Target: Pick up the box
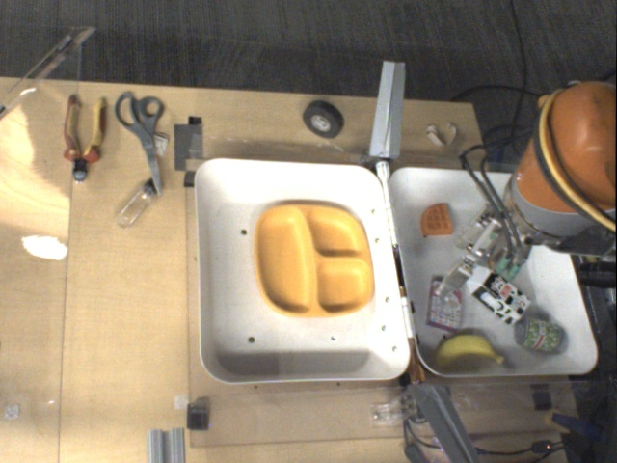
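We look down on a wooden bench (pixel 116 336) bearing two shallow white bins side by side. The left bin (pixel 222 345) holds a yellow divided tray (pixel 314 257) at its centre, with bare white floor all round it out to the rim. In the right bin (pixel 569 355), the grey arm with its orange band (pixel 576 148) comes in from three o'clock, and its gripper (pixel 479 254) hangs over the bin's middle; we cannot tell its state, since it blurs into the metal and cables. The box (pixel 444 304), a small flat pinkish-purple carton, lies just at seven o'clock from the gripper, near the wall shared with the left bin. A banana (pixel 469 351) sits at the six o'clock rim, a black-and-white patterned item (pixel 501 298) and a green ball (pixel 539 335) crowd toward five o'clock, and an orange block (pixel 437 220) rests at eleven o'clock. Scissors (pixel 145 128) and pliers (pixel 83 135) lie on the bench at ten o'clock, well apart from the bins.
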Controlling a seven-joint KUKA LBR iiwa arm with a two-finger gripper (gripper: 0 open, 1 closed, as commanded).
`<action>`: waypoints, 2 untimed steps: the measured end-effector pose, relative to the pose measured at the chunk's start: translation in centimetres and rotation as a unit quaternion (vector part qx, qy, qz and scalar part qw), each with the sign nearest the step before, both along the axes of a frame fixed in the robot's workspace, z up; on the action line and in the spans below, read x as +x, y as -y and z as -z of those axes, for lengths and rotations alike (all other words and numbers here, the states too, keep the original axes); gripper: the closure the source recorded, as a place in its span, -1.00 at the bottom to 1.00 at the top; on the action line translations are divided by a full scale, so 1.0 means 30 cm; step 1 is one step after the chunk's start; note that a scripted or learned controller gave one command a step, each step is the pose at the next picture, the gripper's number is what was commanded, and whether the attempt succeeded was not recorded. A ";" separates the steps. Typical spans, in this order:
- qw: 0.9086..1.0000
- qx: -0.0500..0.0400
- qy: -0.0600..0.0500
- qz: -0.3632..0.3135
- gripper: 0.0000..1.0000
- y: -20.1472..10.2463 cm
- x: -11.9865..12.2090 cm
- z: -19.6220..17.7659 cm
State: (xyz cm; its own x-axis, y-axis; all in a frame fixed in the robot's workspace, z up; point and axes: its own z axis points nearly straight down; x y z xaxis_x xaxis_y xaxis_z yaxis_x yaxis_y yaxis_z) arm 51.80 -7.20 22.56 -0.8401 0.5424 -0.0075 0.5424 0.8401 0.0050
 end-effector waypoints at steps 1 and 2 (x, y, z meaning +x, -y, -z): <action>0.995 0.001 -0.002 0.097 -1.00 0.068 -0.097 0.308; 0.974 -0.001 0.005 0.225 -1.00 0.064 0.035 0.450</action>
